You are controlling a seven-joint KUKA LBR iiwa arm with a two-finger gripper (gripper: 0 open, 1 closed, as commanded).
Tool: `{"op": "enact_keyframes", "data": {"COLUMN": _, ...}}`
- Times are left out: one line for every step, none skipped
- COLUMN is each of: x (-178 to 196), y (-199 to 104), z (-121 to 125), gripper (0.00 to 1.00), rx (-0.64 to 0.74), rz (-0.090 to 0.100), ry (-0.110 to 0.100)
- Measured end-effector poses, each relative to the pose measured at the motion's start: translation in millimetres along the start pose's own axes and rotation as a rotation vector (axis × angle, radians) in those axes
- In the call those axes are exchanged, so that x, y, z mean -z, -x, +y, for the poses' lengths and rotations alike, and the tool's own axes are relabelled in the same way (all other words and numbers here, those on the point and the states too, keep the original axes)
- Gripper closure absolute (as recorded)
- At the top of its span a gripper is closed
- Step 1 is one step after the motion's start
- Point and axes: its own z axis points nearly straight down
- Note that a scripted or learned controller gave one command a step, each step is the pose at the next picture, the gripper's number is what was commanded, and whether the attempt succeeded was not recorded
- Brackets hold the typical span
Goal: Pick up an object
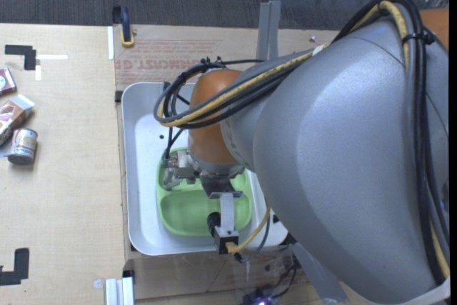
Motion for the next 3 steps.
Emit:
{"op": "enact_keyframes", "data": {"x": 50.0, "y": 33.2, "z": 42.0, "gripper": 0.00, "rx": 0.000, "rz": -0.001, "ry": -0.009}}
{"op": "enact_keyframes", "data": {"x": 1.5, "y": -8.4, "z": -25.9, "gripper": 0.00, "rx": -0.001, "rz": 0.000, "ry": 0.012}}
{"op": "enact_keyframes", "data": {"x": 100.0, "y": 9.6, "z": 32.3, "gripper": 0.00, "rx": 0.002, "rz": -0.002, "ry": -0.010}}
